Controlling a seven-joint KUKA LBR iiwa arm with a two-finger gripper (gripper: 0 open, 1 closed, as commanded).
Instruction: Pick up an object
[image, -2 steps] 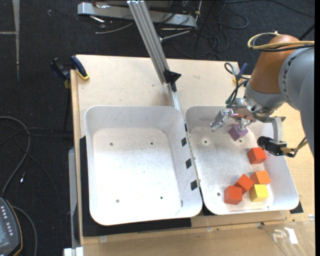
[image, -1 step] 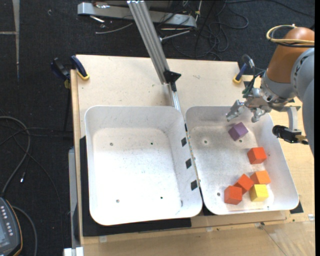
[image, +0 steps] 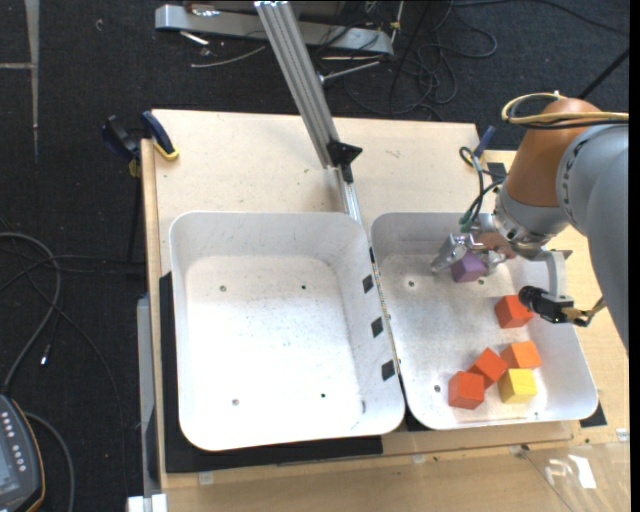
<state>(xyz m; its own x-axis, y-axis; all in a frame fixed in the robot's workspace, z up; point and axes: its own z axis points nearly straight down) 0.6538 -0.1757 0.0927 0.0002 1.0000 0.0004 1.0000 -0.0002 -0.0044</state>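
two shallow white bins are sitting side by side on a pale wooden bench (image: 250, 160), both smooth plastic with rounded corners and speckled floors. i am reaching in from the right with my grey arm (image: 590, 190), an orange band above the wrist. my pincer (image: 462, 258) is hovering low in the upper part of the right bin (image: 420, 330), and a small purple block (image: 467, 266) is sitting right at its metal tips; i cannot tell whether the pincer is apart or clamped, nor whether the block is truly gripped. five other blocks are lying in this bin: one orange cube (image: 513, 311) alone near the right wall, and a cluster near the front of three orange cubes (image: 467, 389) and one yellow cube (image: 518, 384), touching or nearly so. all look matte and hard-edged. the left bin (image: 190, 250) is lying beside it.
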